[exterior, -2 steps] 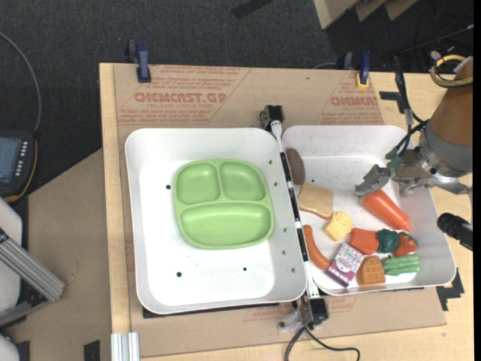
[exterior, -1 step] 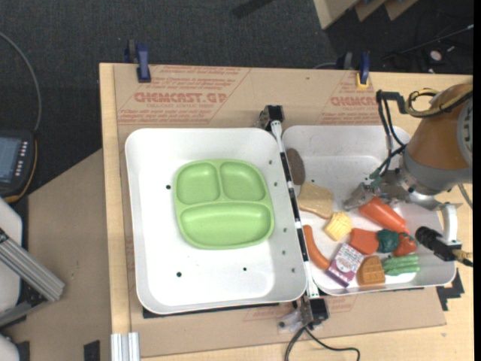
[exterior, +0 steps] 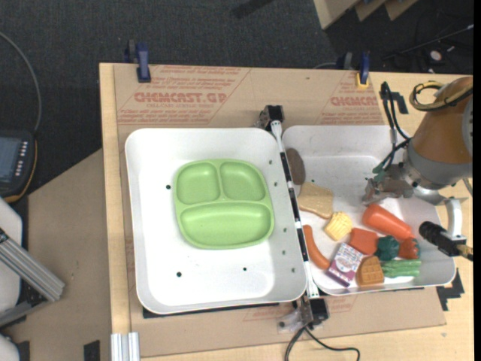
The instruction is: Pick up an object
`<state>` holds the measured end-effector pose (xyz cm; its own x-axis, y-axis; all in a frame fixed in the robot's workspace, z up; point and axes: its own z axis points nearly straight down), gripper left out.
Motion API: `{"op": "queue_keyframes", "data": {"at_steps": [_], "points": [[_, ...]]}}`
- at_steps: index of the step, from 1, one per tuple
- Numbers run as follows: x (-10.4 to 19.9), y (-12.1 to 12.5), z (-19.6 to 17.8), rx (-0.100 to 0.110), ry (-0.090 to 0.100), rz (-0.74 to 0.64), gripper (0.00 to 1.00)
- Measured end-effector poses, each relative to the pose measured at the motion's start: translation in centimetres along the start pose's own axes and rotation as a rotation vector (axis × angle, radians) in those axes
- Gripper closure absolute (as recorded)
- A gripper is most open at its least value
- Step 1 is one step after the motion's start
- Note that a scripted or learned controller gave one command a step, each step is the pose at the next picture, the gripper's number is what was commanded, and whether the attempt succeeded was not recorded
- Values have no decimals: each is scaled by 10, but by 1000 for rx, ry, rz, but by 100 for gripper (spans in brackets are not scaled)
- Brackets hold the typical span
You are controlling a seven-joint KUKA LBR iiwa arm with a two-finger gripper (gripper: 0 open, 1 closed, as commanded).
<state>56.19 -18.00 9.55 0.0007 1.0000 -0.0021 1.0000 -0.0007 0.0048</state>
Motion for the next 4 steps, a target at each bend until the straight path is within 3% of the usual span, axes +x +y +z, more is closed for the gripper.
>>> {"op": "queue_keyframes", "data": {"at_steps": [1,2,3,4], "points": [[-5,-43,-90,-2,-1,1,100],[27,50,-57,-1,1,-7,100],[99,-14,-146,0,5,-7,100],[95,-13,-140,6,3,-2,0]]}}
